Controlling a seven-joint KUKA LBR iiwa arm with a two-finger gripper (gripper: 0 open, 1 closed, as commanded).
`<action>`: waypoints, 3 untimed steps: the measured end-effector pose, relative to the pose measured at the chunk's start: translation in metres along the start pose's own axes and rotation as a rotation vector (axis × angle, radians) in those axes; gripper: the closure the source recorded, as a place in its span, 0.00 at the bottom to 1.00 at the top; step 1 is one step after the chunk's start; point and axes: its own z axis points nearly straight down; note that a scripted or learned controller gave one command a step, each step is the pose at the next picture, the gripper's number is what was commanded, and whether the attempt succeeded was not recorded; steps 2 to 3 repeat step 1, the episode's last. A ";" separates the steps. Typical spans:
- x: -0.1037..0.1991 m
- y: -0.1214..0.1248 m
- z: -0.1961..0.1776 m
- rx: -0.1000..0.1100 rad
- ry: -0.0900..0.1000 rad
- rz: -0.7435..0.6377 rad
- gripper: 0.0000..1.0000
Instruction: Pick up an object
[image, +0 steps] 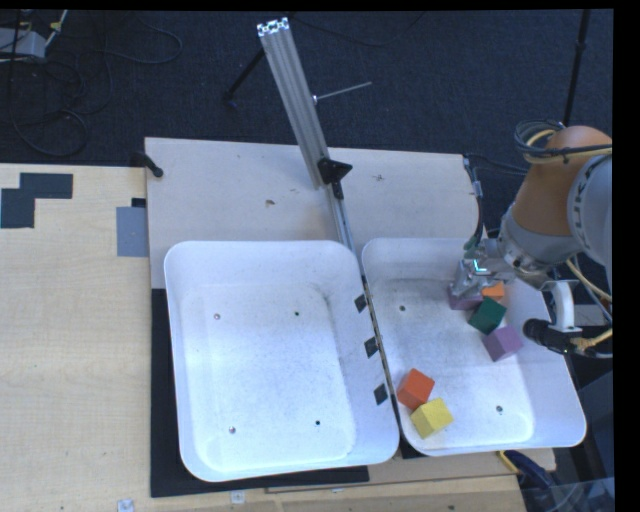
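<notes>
**Blocks clustered under the pincer in the right bin**

Blocks are the likely targets: the pincer (478, 268) sits low over the right bin (560, 432), right at a tight cluster of a mauve block (462, 297), a small orange block (493, 292), a green cube (488, 316) and a purple block (502, 342). Whether it grips anything I cannot tell. Nearer the front lie an orange cube (416, 387) touching a yellow cube (432, 417). The left bin (200, 265) sits beside it on the tabletop (70, 330). This looks like the grasp step; next comes a clean lift, confirming one block rises.
</notes>
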 end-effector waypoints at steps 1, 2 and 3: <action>-0.018 -0.020 0.013 -0.001 0.001 -0.001 0.00; -0.018 -0.020 0.013 -0.001 0.001 -0.001 0.00; -0.018 -0.020 0.013 -0.001 0.001 -0.001 0.00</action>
